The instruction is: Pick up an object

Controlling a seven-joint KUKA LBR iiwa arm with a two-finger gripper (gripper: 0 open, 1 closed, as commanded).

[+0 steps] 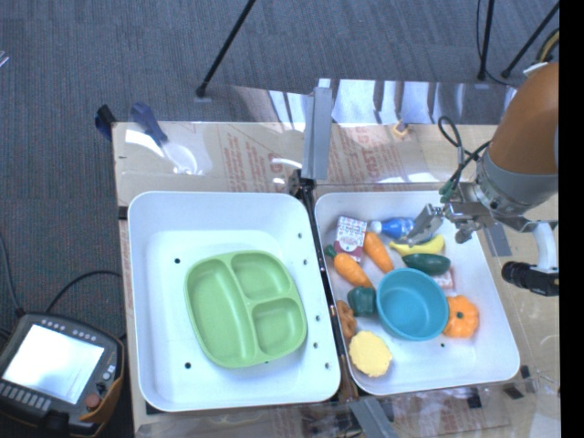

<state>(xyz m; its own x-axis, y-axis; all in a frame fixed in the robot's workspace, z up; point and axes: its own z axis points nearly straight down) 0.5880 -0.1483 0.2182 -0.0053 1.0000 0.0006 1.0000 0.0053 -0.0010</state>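
Leftmost, the left bin (146,245) carries a green divided plate (245,307) with three compartments, lying flat on the white floor; nothing for me to lift there that I would choose. Beside it, touching along the middle seam, the right bin (497,349) holds the crowd: a small red-and-white packet (350,234) near the upper left, two orange carrots (378,252) slanting just beside it, a blue bowl (412,303) in the middle with a dark green piece (361,300) against its left rim, a yellow lumpy fruit (370,353) toward the near edge, and a small orange pumpkin (462,318) touching the bowl's right side; a blue-and-white bottle (396,227) lies on its side near the far wall, with a yellow banana (420,245) just below it and a dark green vegetable (426,263) under that. My gripper (427,223) hangs at the upper right of this bin, above the banana and bottle; whether it is open or closed I cannot tell from this angle. I judge this the approach step, nothing grasped yet; the banana looks the likeliest target, curved, smooth, partly crowded by its neighbours. Next I need a straight descent and a clean close across its narrow width, without nudging the bottle.
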